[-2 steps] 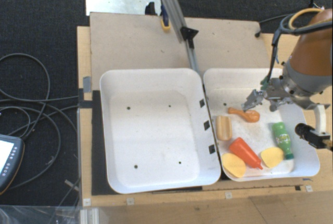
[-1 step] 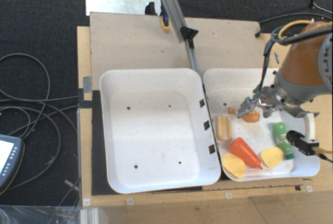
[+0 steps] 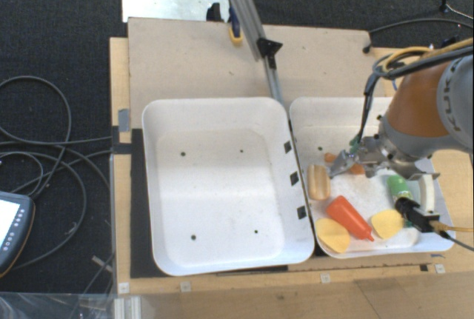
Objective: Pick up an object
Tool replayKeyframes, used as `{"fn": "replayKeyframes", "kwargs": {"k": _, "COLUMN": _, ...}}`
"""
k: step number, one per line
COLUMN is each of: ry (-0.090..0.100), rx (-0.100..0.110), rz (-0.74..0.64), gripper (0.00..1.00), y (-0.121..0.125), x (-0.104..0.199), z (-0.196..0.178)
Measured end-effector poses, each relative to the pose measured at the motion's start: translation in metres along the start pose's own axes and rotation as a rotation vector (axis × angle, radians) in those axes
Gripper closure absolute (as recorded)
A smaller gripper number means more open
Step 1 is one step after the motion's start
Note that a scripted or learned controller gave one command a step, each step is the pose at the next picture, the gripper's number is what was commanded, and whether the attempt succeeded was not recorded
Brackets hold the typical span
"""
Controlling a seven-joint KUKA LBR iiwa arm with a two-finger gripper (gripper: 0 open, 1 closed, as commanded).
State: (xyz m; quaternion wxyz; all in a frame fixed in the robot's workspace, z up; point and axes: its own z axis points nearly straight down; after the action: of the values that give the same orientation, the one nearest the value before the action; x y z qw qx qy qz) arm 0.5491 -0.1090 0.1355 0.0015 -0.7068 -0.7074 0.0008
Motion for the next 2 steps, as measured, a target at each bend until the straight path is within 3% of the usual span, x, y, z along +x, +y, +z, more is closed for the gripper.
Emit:
{"fn": "replayKeyframes", "kwargs": {"k": 1, "ry": -0.001, "rx": -0.006, "rz": -0.001, "gripper": 1.0, "y": 0.002, "x": 0.0, "z": -0.013}}
{"fn": "replayKeyframes", "kwargs": {"k": 2, "ry": -0.002, "rx": -0.01, "rz": -0.005, "gripper": 1.0, "y": 0.011, "x": 0.003, "z": -0.06}}
